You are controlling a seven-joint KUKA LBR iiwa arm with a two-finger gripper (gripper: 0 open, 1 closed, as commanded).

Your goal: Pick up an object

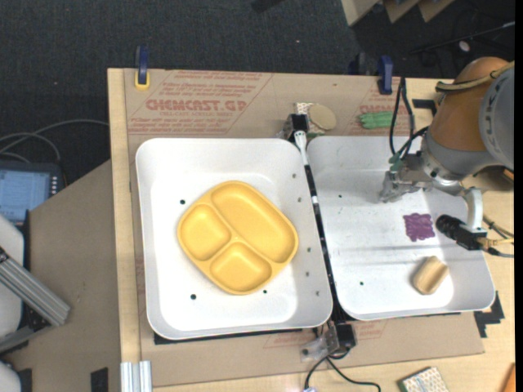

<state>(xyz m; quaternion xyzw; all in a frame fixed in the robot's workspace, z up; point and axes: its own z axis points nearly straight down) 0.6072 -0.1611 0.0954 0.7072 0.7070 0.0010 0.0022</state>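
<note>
**Arm over far part of right bin; two loose objects near, yellow plate in left bin**

Near edge of bench (204, 358): bare brown board, a cable and small connector between the two bins at their near corners.

Right bin (359, 292), near right corner: a small tan lump (430, 275), possibly a bread-roll toy; outline soft, so I cannot name it with certainty. It lies flat on the bin floor, apart from everything else.

Just beyond it, towards the middle of the right bin: a purple, ragged-edged flat piece (419, 226). Near it on the right, a black cylindrical part with a white bracket, belonging to the arm's wrist hardware, hangs just beside but does not appear to touch it.

Left bin (155, 243): a yellow divided plate (237, 237) with three compartments, set at a slant, roughly centred. Nothing lies in its compartments.

Further back, right bin: the gripper (398, 186) points down-left onto the bin floor, left of and beyond the purple piece, well apart from the tan lump. The fingers are seen at a poor angle; whether they are parted or closed cannot be told. Nothing is visible between them.

Behind the gripper: the grey arm with its orange band (470, 104) enters from the right.

Far edge: a printed brown board, a round tan disc (324, 118), a green item (377, 120), and blue clamps at the far corners.
</note>
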